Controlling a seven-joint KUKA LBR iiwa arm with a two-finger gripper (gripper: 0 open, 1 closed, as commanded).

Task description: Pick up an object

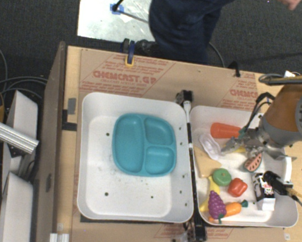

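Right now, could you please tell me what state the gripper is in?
Gripper: low in the right bin, beside the orange carrot; state cannot be told.

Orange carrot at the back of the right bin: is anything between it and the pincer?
Nothing visible. The pincer hangs right beside the carrot, toward its near right end; the clear wrapper lies in front of it, off that path.

— What sort of place are you working in?
— A robotics lab. You have a bench faced with printed board, loose cables over dark carpet, aluminium framing, and a stand's legs.
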